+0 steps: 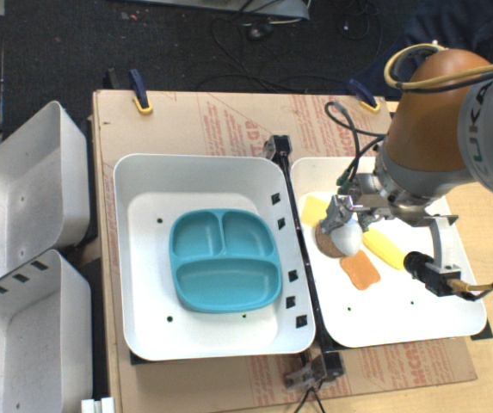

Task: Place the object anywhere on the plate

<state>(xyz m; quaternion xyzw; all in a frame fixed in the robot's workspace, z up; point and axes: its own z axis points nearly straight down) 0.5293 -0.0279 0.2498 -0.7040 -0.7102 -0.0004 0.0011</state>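
The arm is bending down into the right bin (465,317), its gripper (342,231) hanging over a brown piece (325,241); finger spacing I can't tell.

Reading what can be read here — red printing runs across the brown cardboard sheet (203,114) under the bins, mirrored or upside down from this angle, and no word of it comes through cleanly. More of the same red lettering shows along the sheet's front edge, below the right bin (418,312), again not legible. On the arm (478,136), at the far right, dark letters stand on the grey casing — what shows looks like "UK", cut off at the frame's edge. The teal plate (225,260) carries no lettering.
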